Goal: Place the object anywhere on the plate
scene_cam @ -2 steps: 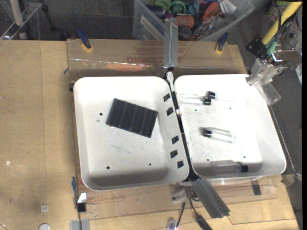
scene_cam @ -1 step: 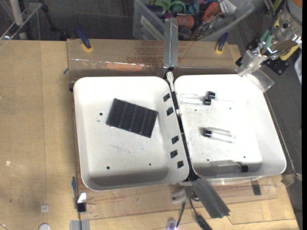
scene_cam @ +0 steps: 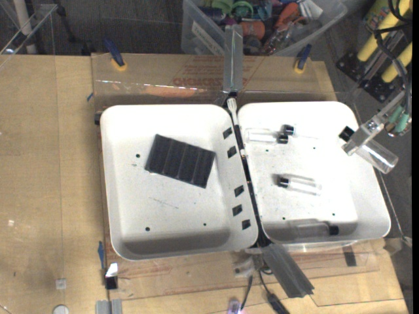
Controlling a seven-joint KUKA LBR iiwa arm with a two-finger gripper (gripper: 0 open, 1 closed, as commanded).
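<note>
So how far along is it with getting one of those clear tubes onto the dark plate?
Nothing looks done yet: the dark plate in the left bin has nothing on it. In hand: the gripper sits at the right bin's far right edge, seemingly with a clear tube at its tip, though a firm grip can't be confirmed. Other clear tubes lie in the right bin. Left: carrying one across and setting it on the plate.

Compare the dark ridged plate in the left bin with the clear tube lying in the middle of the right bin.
The plate is dark, opaque, flat and rectangular with ridges; the tube is clear, slim and round with a black cap. The plate is far larger than the tube. The plate sits in the left bin, the tube in the right bin. Both lie flat and askew.
</note>
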